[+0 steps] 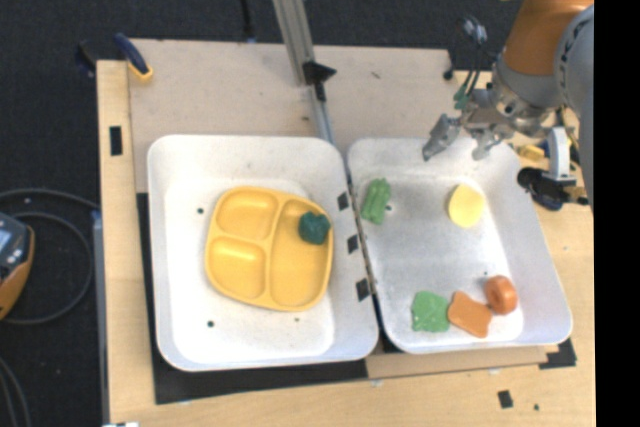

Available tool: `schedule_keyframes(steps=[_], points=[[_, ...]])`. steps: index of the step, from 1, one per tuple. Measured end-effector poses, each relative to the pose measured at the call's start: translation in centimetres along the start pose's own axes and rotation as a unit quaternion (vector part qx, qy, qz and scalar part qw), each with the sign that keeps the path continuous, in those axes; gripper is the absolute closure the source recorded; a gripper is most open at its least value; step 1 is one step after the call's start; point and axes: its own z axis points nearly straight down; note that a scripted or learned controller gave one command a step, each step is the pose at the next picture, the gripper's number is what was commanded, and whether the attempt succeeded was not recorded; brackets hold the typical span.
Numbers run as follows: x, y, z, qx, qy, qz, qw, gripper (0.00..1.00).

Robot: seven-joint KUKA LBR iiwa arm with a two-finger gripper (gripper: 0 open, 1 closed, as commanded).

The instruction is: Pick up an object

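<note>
I saw the gripper (461,142) poised over the upper edge of the right bin (400,315), fingers spread apart with nothing between them. The yellow round object (466,206) lay nearest, below the gripper and apart from it. A green piece (376,200) sat by the bin's left wall. A second green piece (431,312), an orange piece (469,314) and a red-orange piece (501,294) clustered at the lower edge. In the left bin (180,315), a yellow divided tray (250,255) carried a dark green object (314,228).

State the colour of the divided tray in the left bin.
Yellow: the divided plastic tray lies in the left bin, seen best in the camera view.
</note>
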Motion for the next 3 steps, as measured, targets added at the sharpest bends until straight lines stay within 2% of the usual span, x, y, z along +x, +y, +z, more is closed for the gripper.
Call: schedule_keyframes(steps=[2,3], points=[[-0.4,0.3,9.4,-0.001,0.000,-0.001,1.0000,0.00],[-0.6,0.5,7.9,-0.004,-0.002,-0.001,1.0000,1.00]])
